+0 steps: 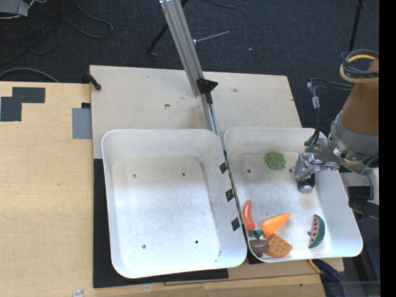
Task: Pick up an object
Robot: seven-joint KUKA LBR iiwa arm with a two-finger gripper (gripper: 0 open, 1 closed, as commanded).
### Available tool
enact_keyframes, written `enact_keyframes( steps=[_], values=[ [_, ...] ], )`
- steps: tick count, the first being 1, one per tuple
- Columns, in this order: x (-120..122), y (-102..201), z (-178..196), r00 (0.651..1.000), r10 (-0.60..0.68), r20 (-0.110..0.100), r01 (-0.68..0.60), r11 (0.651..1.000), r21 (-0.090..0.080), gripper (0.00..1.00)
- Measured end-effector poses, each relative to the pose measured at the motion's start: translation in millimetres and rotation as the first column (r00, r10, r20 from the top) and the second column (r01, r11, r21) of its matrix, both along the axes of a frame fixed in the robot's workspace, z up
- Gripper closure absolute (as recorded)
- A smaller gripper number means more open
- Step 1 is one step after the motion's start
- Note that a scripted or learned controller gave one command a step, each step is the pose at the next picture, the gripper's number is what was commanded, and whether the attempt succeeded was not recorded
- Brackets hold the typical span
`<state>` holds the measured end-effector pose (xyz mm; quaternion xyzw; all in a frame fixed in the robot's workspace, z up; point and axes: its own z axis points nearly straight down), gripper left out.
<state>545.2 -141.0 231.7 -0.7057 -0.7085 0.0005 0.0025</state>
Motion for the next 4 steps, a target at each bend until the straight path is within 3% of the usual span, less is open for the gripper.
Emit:
enact_keyframes(
  steps=[3,4],
  values=[
    [51.0,152.8,-4.5,1.0,-0.001,0.002,0.001,1.0,-0.003,1.0],
    [54.2,205.5,-12.0,1.0,-0.001,0.001,0.001,1.0,-0.002,1.0]
  ],
)
